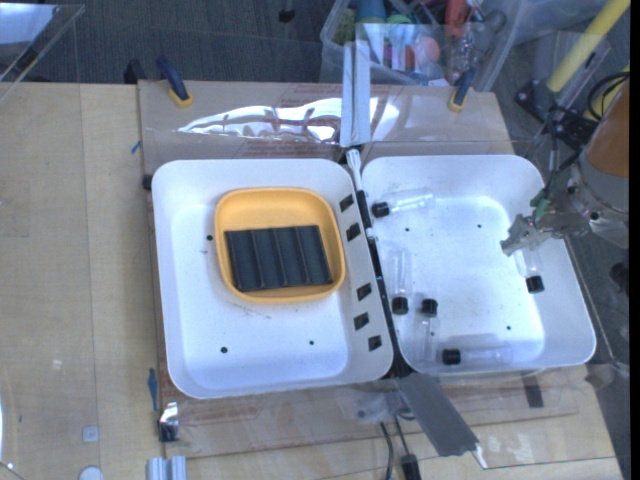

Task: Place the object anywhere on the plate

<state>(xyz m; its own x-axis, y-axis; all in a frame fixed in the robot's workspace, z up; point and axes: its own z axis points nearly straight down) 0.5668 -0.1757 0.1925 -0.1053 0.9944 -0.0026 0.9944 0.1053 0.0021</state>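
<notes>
Gripper at the right bin's edge, plate in the left bin

We see the grey two-finger gripper (pixel 522 236) over the right white bin's (pixel 560 343) right side; its state we cannot tell. Clear plastic vials with black caps (pixel 478 352) lie near it; the nearest-front one's long axis runs left-right, cap leftward. The yellow rounded plate holding a dark ribbed block (pixel 278 242) lies well to the left

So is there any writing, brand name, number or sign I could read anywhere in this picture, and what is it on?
None can be read.
Yellow plate and the dark ridged object on it: no markings visible.
White bins: plain, no lettering.
Clear tub of colourful items behind the bench: packaging may carry print, but it is too small and blurred to read.
Gripper: no legible label.
</notes>
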